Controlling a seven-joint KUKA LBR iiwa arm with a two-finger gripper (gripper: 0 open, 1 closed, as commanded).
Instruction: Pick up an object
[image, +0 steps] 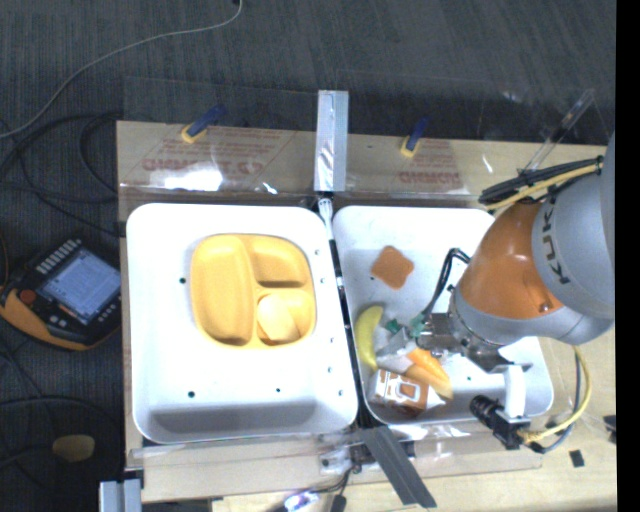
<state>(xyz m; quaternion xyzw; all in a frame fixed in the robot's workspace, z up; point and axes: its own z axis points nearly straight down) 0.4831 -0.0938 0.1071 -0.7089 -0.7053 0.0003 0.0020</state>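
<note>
glossy yellow plastic tray (225, 290), smooth

Right bin (350, 240): banana (369, 335), orange carrot (432, 368), brown carton (402, 392), orange-brown piece (393, 266) apart.

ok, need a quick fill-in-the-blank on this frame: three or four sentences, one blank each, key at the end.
1. The yellow divided tray lies in the ___ bin.
2. The banana lies in the ___ bin, near the divider.
3. The small orange piece in the right bin lies toward the ___ wall from the banana.
4. The arm reaches in from the ___.

Missing words: left; right; far; right
</note>
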